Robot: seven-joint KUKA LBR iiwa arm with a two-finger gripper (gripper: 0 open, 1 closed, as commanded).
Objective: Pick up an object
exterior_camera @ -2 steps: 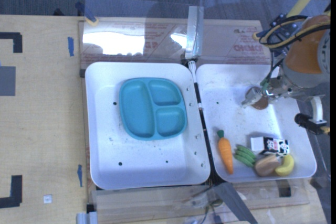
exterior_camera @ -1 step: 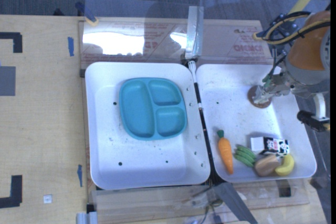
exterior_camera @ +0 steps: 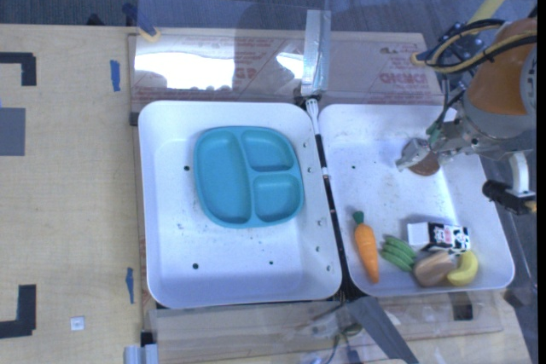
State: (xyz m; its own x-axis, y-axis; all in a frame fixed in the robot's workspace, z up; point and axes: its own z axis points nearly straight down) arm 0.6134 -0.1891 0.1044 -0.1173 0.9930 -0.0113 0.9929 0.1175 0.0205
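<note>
Gripper [exterior_camera: 420, 156] is seen over the upper part of the right bin [exterior_camera: 375, 132], reached in from the right below the orange band of the arm [exterior_camera: 499, 81]. A small brown object [exterior_camera: 426, 166] is seen at the fingertips, but whether it is clamped between them or merely lying under them cannot be told; the spread of the fingers cannot be told either.

The loose items are gathered along the near edge of the same bin, well apart from the gripper and below it in the camera view. A carrot [exterior_camera: 366, 246] lies nearest the divider, its long axis running roughly up and down the view, green top toward the gripper, tip toward the near rim. Just beside it lie green pods [exterior_camera: 397, 252], slanted. Further right, a small black-and-white carton [exterior_camera: 438, 235], a brown bread-like piece [exterior_camera: 433, 268] and a banana [exterior_camera: 465, 268] are crowded together, touching or nearly so.

The left bin [exterior_camera: 162, 209] bears a teal divided plate [exterior_camera: 249, 176], lying flat.

If the brown object is not held, the carrot is judged the cleanest target: it stands apart from the cluster, and a grasp across its short axis would be wanted, so the fingers would need to close left-to-right in the view. The travel would be down and slightly left from the present position.
</note>
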